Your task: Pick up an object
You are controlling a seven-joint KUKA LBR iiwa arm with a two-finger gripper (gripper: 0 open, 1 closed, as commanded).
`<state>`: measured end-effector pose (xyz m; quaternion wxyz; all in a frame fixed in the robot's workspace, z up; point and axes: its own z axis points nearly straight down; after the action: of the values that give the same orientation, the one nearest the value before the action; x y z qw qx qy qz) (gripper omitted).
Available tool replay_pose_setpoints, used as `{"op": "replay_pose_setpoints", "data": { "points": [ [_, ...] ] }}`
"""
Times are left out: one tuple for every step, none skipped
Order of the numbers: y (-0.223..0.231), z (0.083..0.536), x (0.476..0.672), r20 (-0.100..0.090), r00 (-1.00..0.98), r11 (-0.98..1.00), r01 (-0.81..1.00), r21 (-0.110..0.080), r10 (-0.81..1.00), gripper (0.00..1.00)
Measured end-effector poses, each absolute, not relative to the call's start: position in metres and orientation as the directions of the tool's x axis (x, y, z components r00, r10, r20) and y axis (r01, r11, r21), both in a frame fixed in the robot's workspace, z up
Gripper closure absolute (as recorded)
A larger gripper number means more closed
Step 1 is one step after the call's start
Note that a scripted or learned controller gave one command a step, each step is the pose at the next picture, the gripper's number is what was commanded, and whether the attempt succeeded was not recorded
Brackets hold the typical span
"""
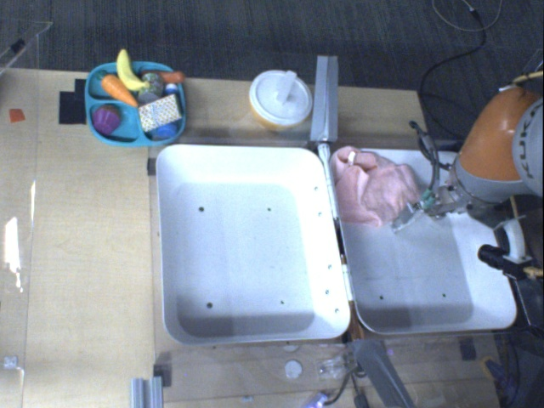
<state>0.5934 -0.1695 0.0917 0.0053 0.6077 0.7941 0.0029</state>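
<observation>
A: Where is the thing to pick?

B: The pink cloth (pixel 374 190) lies crumpled in the right bin (pixel 425 296), up in its eleven o'clock corner, pressed against the wall it shares with the left bin (pixel 238 245).

A: And the gripper?

B: The gripper (pixel 410 214) sits at the cloth's four o'clock edge, right at the fabric's hem. Its tip is small and blurred, so I cannot tell its state, and I see no cloth lifted by it.

A: How will the cloth handle?

B: I judge it light, soft and limp. It will sag and drape when raised, and a thin pinch of one layer may slip out. The bunched folds in the middle of the heap look the better hold; the flat hem offers little to bite on.

A: The surface under it?

B: Smooth white plastic with a few small dark dots, so I expect the fabric to slide and not snag. The bin wall close at nine o'clock of the cloth leaves little space on that side.

A: And around the bins?

B: A pale wooden tabletop (pixel 76 253). At eleven o'clock stands a blue tray (pixel 95 134) of toy food, at twelve a white lidded cup (pixel 280 99), and beyond lies dark carpet (pixel 212 15) with a loose cable (pixel 463 11) at one o'clock.
</observation>
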Motion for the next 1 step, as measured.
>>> {"op": "replay_pose_setpoints", "data": {
  "points": [
    [-0.183,0.0885,0.6558,-0.005,-0.358,0.359,0.933,0.008,0.934,0.0]
  ]
}}
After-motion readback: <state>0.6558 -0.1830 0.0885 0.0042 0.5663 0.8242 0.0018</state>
